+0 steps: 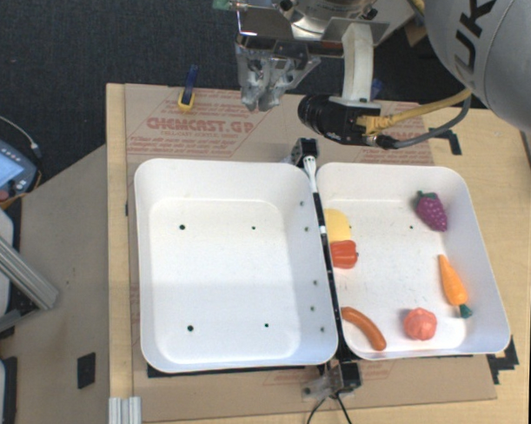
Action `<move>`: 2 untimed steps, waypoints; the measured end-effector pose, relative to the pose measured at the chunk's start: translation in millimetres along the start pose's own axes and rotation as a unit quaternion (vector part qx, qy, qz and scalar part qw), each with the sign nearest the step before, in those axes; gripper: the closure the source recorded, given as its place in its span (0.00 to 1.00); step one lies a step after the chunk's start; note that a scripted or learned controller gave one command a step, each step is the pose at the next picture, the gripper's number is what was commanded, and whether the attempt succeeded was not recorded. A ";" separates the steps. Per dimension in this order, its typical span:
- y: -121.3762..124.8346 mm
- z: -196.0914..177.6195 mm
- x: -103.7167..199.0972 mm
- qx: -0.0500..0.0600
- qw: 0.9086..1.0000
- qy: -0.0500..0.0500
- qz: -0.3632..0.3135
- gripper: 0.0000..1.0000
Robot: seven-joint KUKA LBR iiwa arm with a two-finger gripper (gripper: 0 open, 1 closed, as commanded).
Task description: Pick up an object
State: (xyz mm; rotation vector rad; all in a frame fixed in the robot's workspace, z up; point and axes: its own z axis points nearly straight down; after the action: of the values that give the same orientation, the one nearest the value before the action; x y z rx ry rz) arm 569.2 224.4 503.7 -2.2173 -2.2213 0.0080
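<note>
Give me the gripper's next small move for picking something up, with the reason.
Probably swing the gripper toward the right bin before descending. It hangs beyond the far rim of the bins, over the cardboard, while all the objects lie in the right bin. The yellow piece and the red pepper by the divider look like the closest targets.
</note>
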 end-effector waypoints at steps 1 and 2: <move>52.3 -33.0 -0.8 -0.006 1.000 0.001 0.002 1.00; 18.8 -19.7 -0.1 -0.001 1.000 0.000 0.000 1.00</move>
State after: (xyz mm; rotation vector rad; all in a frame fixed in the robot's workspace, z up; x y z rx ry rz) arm 588.1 224.3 523.3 -2.2189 -2.2212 0.0047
